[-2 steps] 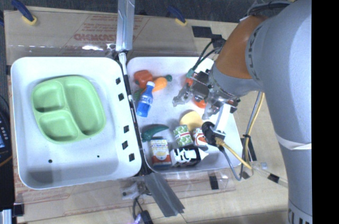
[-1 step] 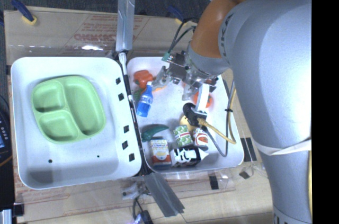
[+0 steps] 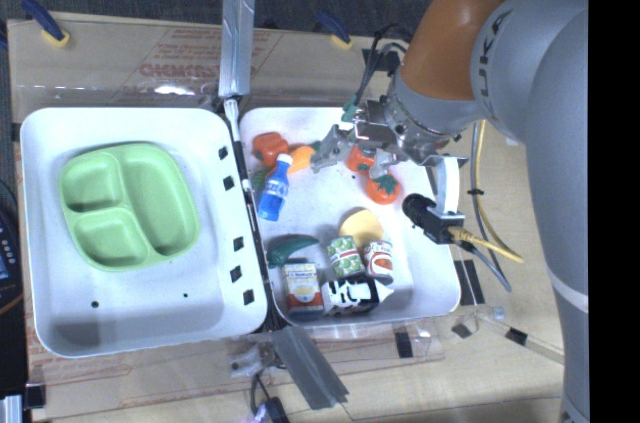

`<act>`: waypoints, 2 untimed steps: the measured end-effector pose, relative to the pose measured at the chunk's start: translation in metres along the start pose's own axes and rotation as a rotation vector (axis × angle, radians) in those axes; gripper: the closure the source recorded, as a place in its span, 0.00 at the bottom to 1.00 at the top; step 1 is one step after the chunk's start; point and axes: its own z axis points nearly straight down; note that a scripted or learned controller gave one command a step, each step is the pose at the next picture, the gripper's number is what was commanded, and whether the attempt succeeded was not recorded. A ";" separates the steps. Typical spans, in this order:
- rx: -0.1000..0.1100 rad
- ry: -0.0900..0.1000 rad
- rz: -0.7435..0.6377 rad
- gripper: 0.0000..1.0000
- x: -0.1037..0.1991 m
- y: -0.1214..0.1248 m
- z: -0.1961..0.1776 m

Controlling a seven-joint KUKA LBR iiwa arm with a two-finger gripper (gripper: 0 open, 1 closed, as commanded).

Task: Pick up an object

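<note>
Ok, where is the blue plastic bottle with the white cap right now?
The blue plastic bottle lies in the right white bin, near its left wall, just below the orange toy.

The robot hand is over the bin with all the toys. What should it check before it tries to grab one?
1. Gripper over the right bin: ok.
2. A toy close under it, the orange toy: ok.
3. Fingers open enough: cannot tell.
4. Something already held: cannot tell.
5. Room around the orange toy, with the blue bottle well aside: ok.
6. Green tray in the left bin, out of the way: ok.
</note>
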 end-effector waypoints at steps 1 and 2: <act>0.000 0.000 -0.121 0.00 0.015 0.031 -0.024; 0.006 0.000 -0.170 0.00 0.031 0.047 0.026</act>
